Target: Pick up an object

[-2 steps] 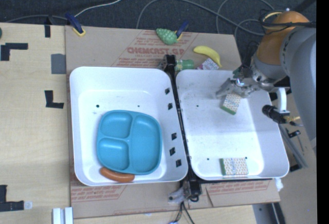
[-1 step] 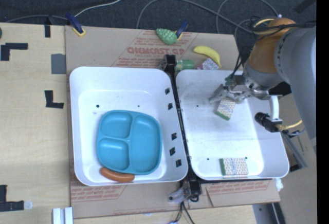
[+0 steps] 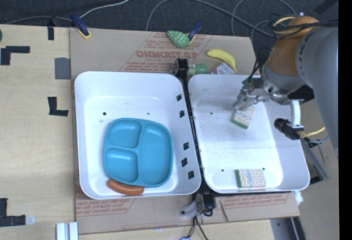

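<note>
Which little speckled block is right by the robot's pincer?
The speckled block in the middle of the right bin, just under the pincer. The other block lies by that bin's near edge.

Two bins [image 3: 88,90] [image 3: 286,173]. Two patterned blocks [image 3: 242,116] [image 3: 251,178]. One plate [image 3: 137,152], one sausage [image 3: 125,187], one banana [image 3: 222,58].

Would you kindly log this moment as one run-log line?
gripper: over right bin | small patterned block: at fingertips, grasp unclear | second patterned block: near front wall
</note>
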`<state>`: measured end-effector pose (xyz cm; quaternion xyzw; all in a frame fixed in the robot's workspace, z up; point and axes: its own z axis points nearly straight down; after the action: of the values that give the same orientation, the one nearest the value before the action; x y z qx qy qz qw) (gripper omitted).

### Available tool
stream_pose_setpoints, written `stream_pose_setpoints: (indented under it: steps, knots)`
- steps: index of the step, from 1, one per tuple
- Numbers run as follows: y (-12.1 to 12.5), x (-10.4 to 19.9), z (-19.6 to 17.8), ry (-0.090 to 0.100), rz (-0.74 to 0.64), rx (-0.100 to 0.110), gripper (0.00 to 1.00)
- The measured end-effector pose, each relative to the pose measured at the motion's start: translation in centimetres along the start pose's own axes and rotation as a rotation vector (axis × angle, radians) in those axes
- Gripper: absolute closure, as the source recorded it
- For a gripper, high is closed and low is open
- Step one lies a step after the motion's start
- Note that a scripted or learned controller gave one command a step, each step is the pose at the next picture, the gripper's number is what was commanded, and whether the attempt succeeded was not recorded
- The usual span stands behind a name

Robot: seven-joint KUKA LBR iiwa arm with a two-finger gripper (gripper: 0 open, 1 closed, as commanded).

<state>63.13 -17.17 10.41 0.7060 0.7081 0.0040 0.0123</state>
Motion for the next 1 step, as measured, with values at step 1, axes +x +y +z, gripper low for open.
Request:
stream_pose_setpoints:
  steps: [1]
  knots:
    - [0.03,0.02,-0.04,0.000,0.000,-0.001,0.00]
